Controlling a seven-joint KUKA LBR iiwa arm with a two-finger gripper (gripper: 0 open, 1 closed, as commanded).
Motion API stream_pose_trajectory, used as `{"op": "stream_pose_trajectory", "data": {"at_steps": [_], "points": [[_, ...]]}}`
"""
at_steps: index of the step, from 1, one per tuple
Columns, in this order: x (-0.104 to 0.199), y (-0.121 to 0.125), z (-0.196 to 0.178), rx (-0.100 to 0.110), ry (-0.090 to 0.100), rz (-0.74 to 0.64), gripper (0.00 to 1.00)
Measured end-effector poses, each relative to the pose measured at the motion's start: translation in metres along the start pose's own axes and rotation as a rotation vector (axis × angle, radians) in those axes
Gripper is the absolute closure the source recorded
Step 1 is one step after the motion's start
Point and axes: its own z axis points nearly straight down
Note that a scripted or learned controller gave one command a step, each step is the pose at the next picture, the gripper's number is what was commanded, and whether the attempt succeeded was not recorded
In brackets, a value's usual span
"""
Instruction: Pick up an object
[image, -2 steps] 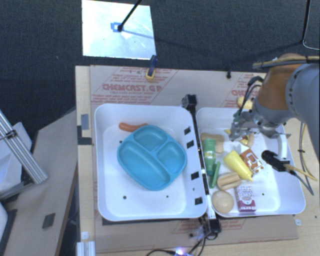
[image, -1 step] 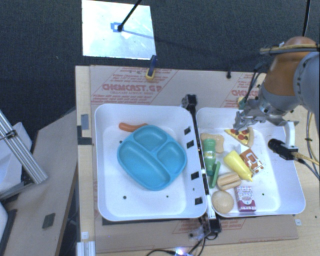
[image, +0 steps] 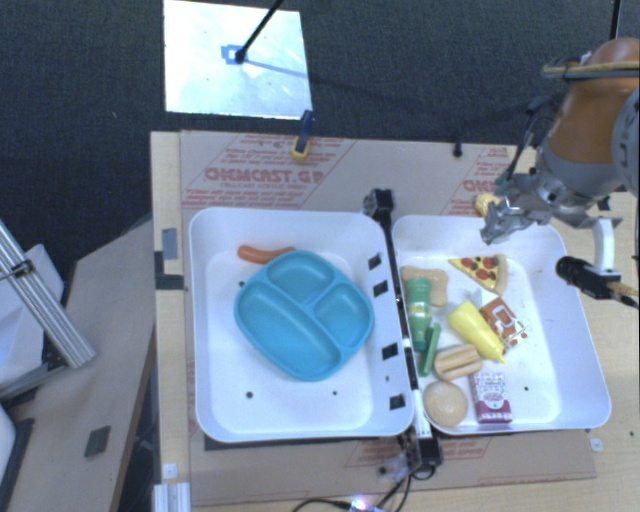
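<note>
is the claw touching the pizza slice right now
Apart. The camera view shows the claw hanging above the right bin's far edge, with bare white floor between it and the pizza slice.

**Surfaces as I saw them**

Left of the pincer, I saw a glossy, smooth blue plastic tray in a matt white bin. Below the pincer, the food toys looked like shiny plastic. The board beneath looked like matt cardboard.

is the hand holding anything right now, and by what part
Nothing is seen held. The hand hangs over the right bin's far edge, just above the pizza slice, with nothing visible between its tips.
</note>
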Motion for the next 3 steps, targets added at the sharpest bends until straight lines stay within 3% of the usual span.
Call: {"op": "stream_pose_trajectory", "data": {"at_steps": [2, 3], "points": [[0.076, -0.059, -0.002, 0.009, 0.003, -0.002, 1.00], [0.104, -0.107, 0.002, 0.011, 0.003, -0.001, 1.00]]}}
